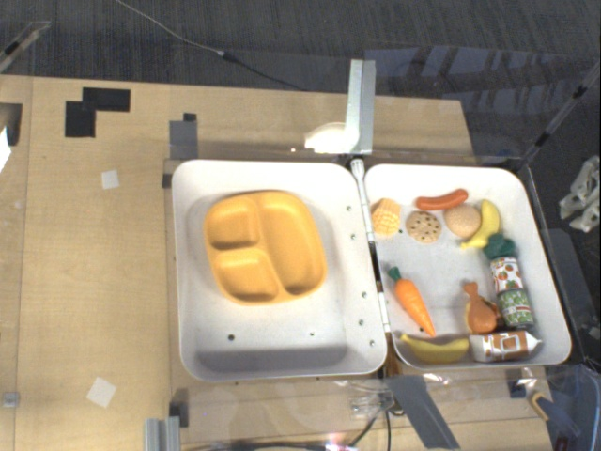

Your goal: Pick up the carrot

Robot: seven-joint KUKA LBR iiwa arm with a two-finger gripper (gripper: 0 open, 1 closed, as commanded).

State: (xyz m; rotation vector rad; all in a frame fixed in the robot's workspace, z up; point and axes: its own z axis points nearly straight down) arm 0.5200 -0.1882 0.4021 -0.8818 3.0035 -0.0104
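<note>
The carrot (413, 303) lies flat in the right bin (526, 205), near its left wall. It is orange with a green top (395, 274) pointing up-left, and its thin tip points down-right. A yellow banana (435, 348) lies just below the tip, close to touching it. There is bare white floor to the carrot's right and above it.
The right bin also holds corn (385, 216), a cookie (423, 225), a sausage (441, 199), a bun (462, 220), a second banana (486, 224), a drumstick (479, 310), bottles (507, 285) and a carton (507, 346). The left bin (197, 327) holds a yellow divided plate (265, 245). A pale grey piece (587, 194) sits at the right edge.
</note>
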